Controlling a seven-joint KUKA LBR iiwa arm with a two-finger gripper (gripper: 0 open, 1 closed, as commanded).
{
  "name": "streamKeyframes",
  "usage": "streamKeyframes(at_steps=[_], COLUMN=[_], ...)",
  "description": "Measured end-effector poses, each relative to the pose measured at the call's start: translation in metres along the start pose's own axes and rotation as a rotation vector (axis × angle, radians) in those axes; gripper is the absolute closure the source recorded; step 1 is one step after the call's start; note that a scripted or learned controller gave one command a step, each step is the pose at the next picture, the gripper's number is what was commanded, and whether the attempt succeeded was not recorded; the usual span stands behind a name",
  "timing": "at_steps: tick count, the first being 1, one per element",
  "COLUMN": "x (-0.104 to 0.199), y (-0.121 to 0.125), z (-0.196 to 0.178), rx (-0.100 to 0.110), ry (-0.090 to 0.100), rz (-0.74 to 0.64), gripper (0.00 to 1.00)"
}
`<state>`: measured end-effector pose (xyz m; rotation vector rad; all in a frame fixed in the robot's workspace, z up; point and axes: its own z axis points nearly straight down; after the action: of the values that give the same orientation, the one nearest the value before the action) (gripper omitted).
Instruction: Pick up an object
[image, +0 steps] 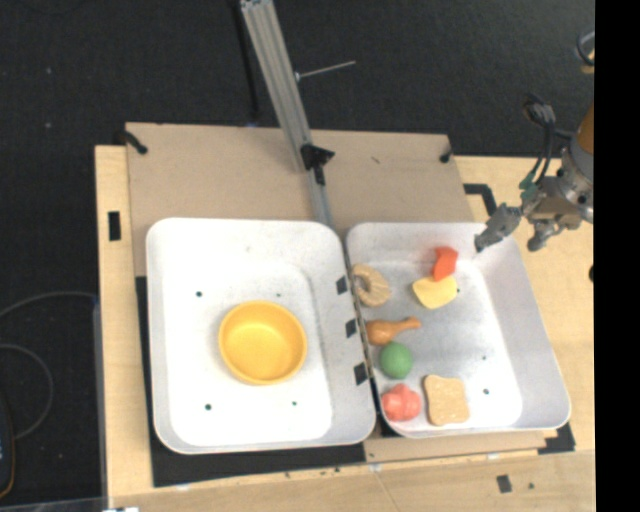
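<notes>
Nothing readable from up here, honestly. I can't spot any text, labels, brand marks or numbers on either white bin (180, 260), on the yellow bowl (263, 342), or on the toy food pieces. Same for my bench (115, 300): no sign or lettering I can make out.

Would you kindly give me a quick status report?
Gripper open, holding nothing, above right bin's far corner. Nearest: red piece, yellow piece. Nothing in between.
</notes>
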<state>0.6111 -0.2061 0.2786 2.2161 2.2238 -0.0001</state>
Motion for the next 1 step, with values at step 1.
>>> streamKeyframes(at_steps=[1], x=[-0.0002], y=[-0.0001], z=[-0.0002], rx=[0.0], ry=[-0.001], rz=[0.0], gripper=[0.0])
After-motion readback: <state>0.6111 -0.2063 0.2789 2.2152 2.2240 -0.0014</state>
